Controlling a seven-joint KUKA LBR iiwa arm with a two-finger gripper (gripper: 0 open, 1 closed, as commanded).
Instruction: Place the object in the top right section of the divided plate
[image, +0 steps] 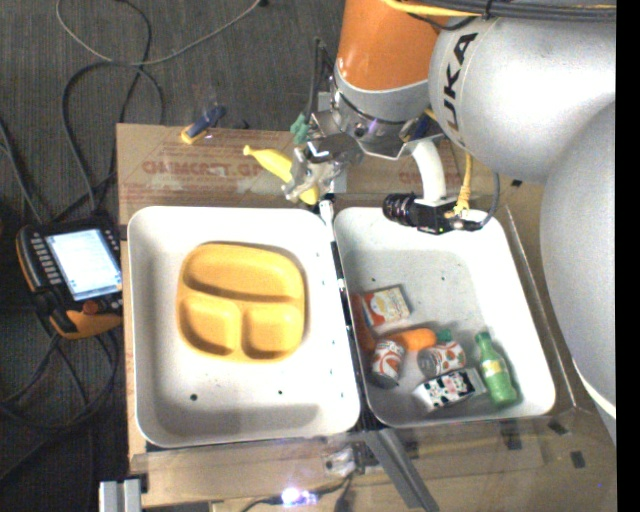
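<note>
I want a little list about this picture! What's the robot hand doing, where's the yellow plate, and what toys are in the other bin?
gripper: above the bins' far edge, a yellow banana at its fingers
divided plate: yellow, in the left bin, nothing on it
right bin: holds a green bottle, carrot, small carton, cans
tablet: left of the bench, screen lit

Robotics lab: KUKA arm (520, 80), teach pendant (75, 265), loose cables (100, 60), cardboard-topped bench (190, 165).

Yellow divided plate (243, 298) in a white bin (150, 400); green bottle (495, 369), orange carrot (412, 340), yellow banana (268, 159).
</note>
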